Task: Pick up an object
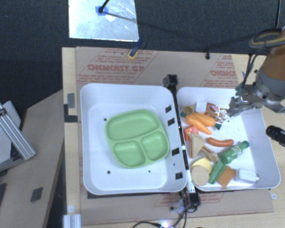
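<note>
Approaching stage: gripper (235,106) hovers over right bin (266,141) near toy carrot (200,119); jaws' opening cannot be told; next, descend onto one item.

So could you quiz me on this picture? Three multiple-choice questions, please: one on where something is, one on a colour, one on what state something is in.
1. Where does the divided tray lie?
A. In the left bin
B. In the right bin
C. On the bare bench

2. What colour is the bottle among the toy foods?
A. Blue
B. Green
C. White

3. How does the bottle lie?
A. Standing upright
B. Held up in the air
C. On its side in the bin

Answers:
1. A: the tray rests on the floor of the left bin, apart from the food.
2. B: its body and cap are green, next to an orange block.
3. C: it lies slanted on the floor of the right bin, while the gripper is over that bin's upper edge, away from it.
</note>
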You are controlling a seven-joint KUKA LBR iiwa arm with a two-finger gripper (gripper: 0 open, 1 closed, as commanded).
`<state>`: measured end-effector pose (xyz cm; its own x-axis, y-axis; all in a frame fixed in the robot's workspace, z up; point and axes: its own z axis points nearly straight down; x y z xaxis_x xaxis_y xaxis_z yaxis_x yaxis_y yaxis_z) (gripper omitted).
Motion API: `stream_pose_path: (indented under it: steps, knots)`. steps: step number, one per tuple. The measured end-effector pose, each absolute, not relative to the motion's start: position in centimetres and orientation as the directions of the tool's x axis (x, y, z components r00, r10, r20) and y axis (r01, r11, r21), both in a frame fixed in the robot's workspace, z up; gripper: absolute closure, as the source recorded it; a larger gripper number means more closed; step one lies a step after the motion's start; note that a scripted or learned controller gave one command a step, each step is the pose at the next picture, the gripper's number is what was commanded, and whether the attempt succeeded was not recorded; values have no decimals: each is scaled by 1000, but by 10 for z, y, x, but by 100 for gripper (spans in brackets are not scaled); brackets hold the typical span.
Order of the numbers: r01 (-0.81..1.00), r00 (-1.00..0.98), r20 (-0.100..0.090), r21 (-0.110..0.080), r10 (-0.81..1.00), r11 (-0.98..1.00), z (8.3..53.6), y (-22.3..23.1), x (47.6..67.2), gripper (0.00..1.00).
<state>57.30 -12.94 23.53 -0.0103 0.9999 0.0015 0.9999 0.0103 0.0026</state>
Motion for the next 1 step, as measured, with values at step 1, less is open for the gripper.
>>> stream_pose_path:
  steps: [1]
  knots:
    - [1000,-11,2,1,1000,11,231,-66,576,100]
